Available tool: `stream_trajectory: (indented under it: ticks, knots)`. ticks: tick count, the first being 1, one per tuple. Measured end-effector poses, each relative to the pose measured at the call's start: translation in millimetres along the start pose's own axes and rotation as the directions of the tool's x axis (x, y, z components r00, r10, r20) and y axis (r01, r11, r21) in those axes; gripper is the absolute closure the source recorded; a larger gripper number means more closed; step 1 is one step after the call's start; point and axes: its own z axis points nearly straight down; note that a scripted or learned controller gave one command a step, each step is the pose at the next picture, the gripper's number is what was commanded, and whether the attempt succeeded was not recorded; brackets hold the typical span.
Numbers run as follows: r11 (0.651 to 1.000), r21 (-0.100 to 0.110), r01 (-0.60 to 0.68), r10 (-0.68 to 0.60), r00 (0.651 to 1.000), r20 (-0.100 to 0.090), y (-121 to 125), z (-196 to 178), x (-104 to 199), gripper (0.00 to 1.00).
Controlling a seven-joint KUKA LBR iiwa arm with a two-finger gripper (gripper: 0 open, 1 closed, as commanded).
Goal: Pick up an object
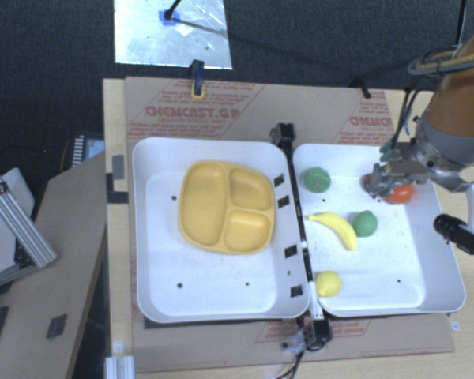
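Observation:
The right bin (434, 287) holds a green ball-like fruit (317, 180) at its upper left, a yellow banana (336, 229) in the middle, a second green fruit (366, 223) just right of the banana, and a small yellow lemon (328, 283) at the lower left. A red-orange object (400, 194) lies near the bin's upper right. My gripper (379, 183) hangs low right beside that red object, on its left side, touching or nearly touching it. The wrist hides the fingertips.
The left bin (154, 290) holds a yellow divided plate (225, 208). A black divider with clips (294, 219) runs between the bins. The arm's grey body and orange band (458, 109) loom over the right bin's upper right corner. A black fitting (458, 234) sits at the right rim.

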Motion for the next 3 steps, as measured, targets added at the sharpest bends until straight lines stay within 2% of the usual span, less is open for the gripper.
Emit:
stream_trajectory:
  ticks: [2,3]
  knots:
    - [1.0,0.0,0.0,0.0,1.0,0.0,38,31,102,1.0]
    - [1.0,-0.001,-0.001,0.001,1.0,0.001,50,25,152,1.0]
